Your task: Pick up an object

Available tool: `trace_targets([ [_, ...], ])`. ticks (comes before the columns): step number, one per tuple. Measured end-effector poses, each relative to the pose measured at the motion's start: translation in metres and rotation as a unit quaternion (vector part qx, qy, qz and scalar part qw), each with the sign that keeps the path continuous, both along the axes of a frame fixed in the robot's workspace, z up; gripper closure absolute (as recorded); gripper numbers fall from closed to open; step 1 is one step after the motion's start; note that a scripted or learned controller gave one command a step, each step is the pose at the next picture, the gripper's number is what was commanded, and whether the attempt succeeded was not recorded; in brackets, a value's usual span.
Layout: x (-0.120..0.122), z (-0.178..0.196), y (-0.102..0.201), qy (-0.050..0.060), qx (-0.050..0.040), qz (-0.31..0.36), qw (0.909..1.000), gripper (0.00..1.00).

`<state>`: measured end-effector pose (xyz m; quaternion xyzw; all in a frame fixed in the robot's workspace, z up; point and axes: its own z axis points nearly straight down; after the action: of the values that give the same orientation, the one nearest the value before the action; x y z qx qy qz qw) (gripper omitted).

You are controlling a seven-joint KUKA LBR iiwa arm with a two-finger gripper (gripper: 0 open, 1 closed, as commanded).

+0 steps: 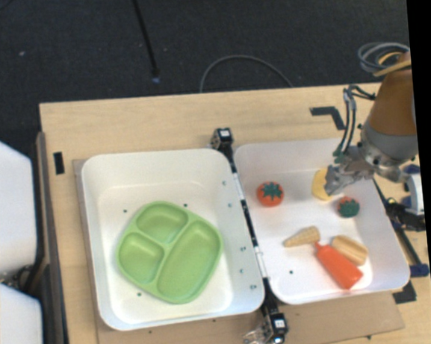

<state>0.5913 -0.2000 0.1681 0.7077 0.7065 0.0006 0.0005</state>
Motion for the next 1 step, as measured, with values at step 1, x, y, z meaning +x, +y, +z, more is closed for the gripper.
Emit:
trace_targets([
  [1,-0.0006,0.0434,0.005,-0.001,-0.0001,0.003,1.0,1.0],
])
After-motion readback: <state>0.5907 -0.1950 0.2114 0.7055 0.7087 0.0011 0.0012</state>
